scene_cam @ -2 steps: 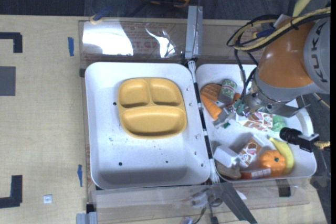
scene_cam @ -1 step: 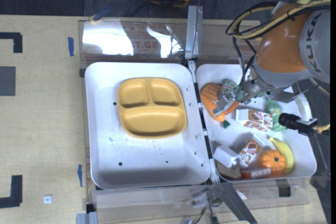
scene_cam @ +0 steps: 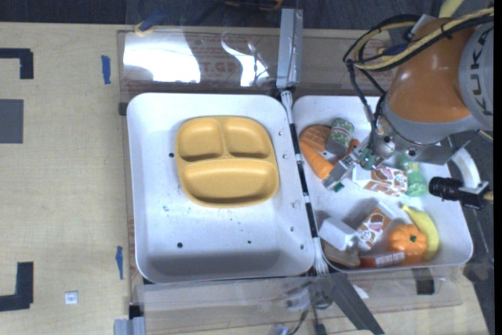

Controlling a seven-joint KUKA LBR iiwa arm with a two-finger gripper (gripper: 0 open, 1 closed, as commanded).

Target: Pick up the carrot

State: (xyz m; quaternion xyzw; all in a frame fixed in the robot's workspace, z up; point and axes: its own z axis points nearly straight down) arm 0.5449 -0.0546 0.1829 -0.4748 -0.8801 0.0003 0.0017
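The gripper [scene_cam: 343, 169] was poised beside the carrot [scene_cam: 316, 161]; its grip state could not be told; centring was needed.

My bench [scene_cam: 63, 169] is pale wood, marked with black corner tape and small blue tape strips. Two shallow white bins sit on it side by side, touching along a central divider: the left bin [scene_cam: 149, 231] and the right bin [scene_cam: 459, 243] beneath my arm.

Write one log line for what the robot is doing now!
tool: over right bin, at carrot | carrot: lying in bin, not lifted | left bin: yellow tray
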